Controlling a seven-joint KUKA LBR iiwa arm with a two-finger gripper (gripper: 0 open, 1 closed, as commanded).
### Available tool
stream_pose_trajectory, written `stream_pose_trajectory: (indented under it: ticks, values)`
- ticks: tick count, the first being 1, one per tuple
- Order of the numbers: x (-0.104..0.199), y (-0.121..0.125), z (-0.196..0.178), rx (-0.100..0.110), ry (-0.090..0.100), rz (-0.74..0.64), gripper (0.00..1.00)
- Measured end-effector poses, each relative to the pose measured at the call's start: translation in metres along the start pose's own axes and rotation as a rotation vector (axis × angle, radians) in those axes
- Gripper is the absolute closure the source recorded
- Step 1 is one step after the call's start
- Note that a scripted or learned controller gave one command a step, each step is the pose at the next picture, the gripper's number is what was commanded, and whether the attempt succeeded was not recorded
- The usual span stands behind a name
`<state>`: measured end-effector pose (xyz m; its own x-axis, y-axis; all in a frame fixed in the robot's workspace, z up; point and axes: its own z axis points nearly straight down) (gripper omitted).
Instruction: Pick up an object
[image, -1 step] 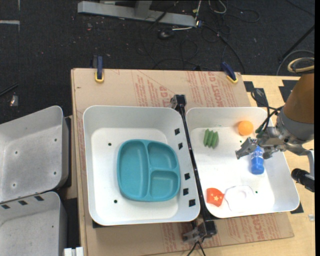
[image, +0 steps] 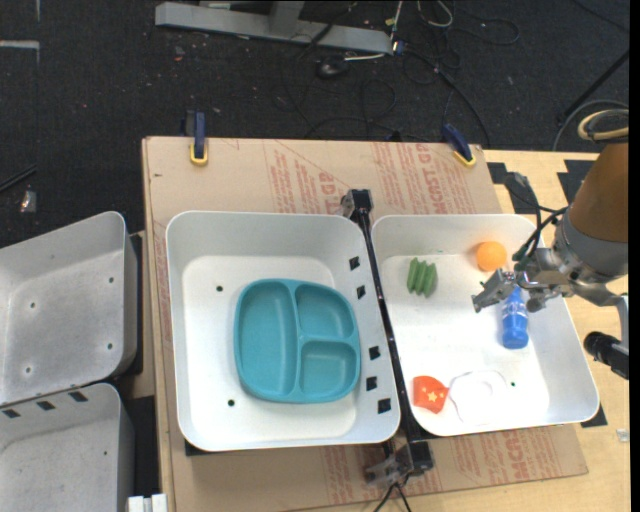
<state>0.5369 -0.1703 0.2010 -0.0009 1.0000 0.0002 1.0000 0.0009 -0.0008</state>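
A blue bottle (image: 514, 324) lies in the right bin (image: 560, 400), near its right side, directly beneath the gripper (image: 510, 290), apparently lined up for a grab; whether the claw grips it cannot be told. An orange ball (image: 491, 256) sits nearby.

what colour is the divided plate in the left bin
Teal, seen in the camera view.
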Motion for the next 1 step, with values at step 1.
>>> stream_pose_trajectory:
  ticks: [1]
  values:
    - [-0.0047,-0.0005,0.0628,0.004,0.001,0.002,0.0]
